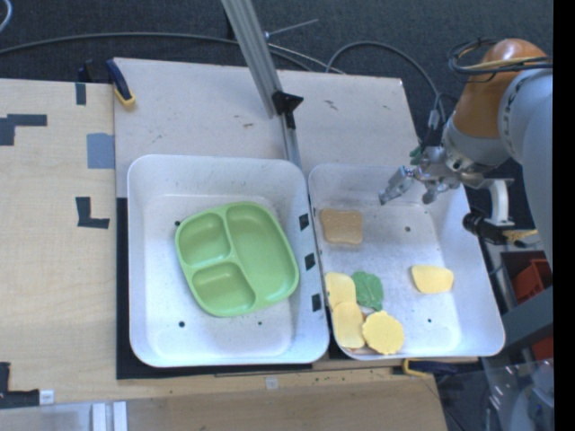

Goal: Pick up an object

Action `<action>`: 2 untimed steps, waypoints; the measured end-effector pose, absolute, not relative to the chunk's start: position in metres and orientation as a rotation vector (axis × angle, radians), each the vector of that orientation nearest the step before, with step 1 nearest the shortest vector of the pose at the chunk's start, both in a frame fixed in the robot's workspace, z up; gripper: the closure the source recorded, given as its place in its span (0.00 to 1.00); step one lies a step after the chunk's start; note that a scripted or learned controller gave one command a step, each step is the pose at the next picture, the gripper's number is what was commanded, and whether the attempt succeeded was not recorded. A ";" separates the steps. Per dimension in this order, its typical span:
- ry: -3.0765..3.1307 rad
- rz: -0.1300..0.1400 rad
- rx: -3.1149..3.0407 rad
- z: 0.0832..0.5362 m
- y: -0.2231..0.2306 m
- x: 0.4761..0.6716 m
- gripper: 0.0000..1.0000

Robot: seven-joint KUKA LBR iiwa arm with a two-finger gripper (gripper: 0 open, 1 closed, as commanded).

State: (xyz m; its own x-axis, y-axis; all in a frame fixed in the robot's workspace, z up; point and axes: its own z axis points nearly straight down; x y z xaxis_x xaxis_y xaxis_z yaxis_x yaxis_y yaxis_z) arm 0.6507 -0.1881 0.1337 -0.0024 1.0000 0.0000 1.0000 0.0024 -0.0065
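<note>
Dark flooring crossed by black cables surrounds a pale bench [225, 119] that bears two shallow white bins side by side, seen from above at a slant. Left bin [153, 241]: holds a green divided plate [236, 259] with three compartments, lying near the bin's middle, tilted relative to the bin walls. Right bin [467, 330]: taken as the landmark for the remaining items. A tan bread slice [341, 226] lies near its left wall, toward the far half. A cluster sits at its near left corner: two pale yellow pieces [344, 308] stacked along the left wall, a green leaf-like piece [367, 288] touching them on the right, and a round yellow piece [384, 332] nearest the front rim. A separate yellow piece [433, 279] lies well apart from the cluster, toward the bin's right side. Gripper [411, 187]: poised over the far part of the right bin, beyond and to the right of the bread slice, its two fingers spread apart with nothing between them. Arm [503, 106], grey with an orange band, enters from the right. A grey metal post [256, 48] crosses the bench behind the bins, and a wooden tabletop [49, 241] with dark tape marks lies left of the left bin
</note>
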 end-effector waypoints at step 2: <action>-2.227 0.004 -2.217 0.099 -0.186 0.651 1.00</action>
